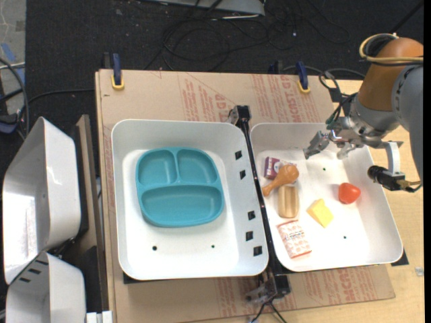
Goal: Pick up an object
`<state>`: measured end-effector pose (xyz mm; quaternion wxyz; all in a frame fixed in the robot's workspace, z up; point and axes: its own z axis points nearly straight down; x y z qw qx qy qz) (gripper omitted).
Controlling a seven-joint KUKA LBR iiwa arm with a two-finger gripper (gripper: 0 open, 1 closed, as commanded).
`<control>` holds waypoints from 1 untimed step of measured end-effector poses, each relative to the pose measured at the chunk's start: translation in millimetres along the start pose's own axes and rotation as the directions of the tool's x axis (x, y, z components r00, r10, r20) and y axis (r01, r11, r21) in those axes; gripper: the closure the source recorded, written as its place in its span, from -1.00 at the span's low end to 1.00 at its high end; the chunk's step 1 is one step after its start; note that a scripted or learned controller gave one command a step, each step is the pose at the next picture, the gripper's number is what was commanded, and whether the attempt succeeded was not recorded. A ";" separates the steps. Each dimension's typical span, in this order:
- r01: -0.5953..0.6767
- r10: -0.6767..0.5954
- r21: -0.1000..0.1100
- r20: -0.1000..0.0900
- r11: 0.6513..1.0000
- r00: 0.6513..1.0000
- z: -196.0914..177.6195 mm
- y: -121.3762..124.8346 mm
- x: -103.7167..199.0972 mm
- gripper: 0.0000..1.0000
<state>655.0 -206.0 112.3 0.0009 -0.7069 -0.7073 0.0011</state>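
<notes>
Camera view: gripper [331, 144] poised over the right bin's [377, 244] far end, fingers spread wide, nothing between them.

Below it lie a toy drumstick [282, 177], a purple packet [271, 166], a tan bread roll [288, 200], a yellow cheese wedge [321, 213], a red tomato [349, 193] and a red-and-white sachet [294, 239]; the left bin [128, 247] holds a teal divided plate [179, 186].

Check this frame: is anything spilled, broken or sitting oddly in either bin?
Nothing stands out. The blue tray lies flat in the left bin. The drumstick, cheese wedge, tomato and packet lie loose but whole in the right bin.
</notes>
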 end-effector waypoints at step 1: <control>0.002 -0.002 -0.006 0.002 1.000 1.000 -14.1 1.7 -0.1 1.00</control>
